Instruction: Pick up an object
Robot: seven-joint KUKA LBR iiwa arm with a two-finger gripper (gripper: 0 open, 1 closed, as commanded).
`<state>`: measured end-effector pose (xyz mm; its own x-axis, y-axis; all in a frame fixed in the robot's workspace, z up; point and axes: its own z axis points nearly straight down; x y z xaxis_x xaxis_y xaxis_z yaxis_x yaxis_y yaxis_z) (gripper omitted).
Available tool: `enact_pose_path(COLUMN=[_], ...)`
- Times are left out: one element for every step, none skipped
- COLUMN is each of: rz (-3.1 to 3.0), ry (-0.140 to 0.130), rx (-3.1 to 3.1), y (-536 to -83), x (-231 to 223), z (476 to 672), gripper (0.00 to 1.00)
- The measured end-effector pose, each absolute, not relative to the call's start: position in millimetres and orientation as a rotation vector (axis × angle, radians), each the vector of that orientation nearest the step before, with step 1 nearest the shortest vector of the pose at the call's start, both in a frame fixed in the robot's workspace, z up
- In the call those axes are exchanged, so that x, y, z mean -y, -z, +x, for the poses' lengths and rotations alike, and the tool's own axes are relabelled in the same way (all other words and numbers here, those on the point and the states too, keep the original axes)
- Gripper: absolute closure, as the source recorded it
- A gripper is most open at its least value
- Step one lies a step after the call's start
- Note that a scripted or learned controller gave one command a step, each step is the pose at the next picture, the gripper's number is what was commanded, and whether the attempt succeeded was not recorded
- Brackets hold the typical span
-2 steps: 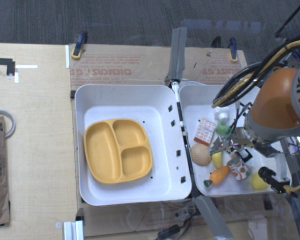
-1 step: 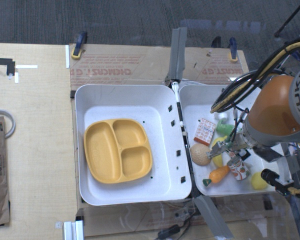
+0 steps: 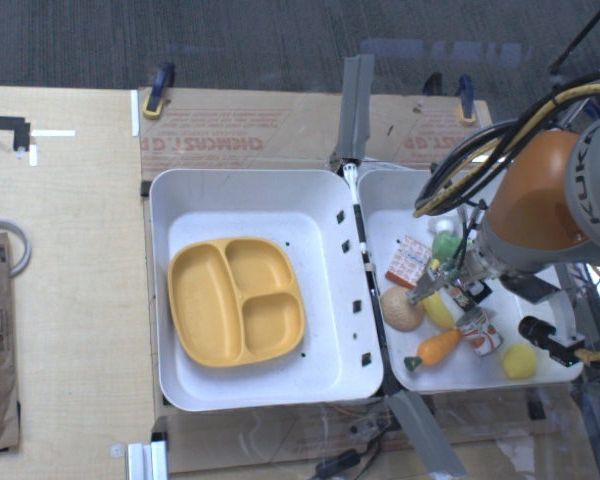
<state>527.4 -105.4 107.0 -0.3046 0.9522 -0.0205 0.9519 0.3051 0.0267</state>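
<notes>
Glossy 3-compartment yellow plate (image 3: 238,301), rounded corners

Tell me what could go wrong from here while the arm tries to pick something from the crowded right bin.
1. The gripper sits low among tightly packed items, so it may nudge the yellow banana-shaped toy or the round tan ball instead of grasping.
2. The orange plastic carrot lies close by and could be pushed against the white bin wall.

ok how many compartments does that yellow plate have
3. The plate lies in the left bin: one long compartment down its left side, one at upper right, one at lower right.
</notes>
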Motion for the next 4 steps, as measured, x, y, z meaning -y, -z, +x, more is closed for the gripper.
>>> enact_pose_path(rz=[2.009,1.945,1.765,1.562], ry=[-0.021,-0.014,-0.016,-0.008], rx=[-2.379,-2.433,-2.553,-2.68], y=[-107.4,-108.3,-107.6,-107.7], x=[106.5,146.9,111.0,112.2], z=[574.6,503.3,559.7,558.1], gripper=[0.0,0.0,0.0,0.0])
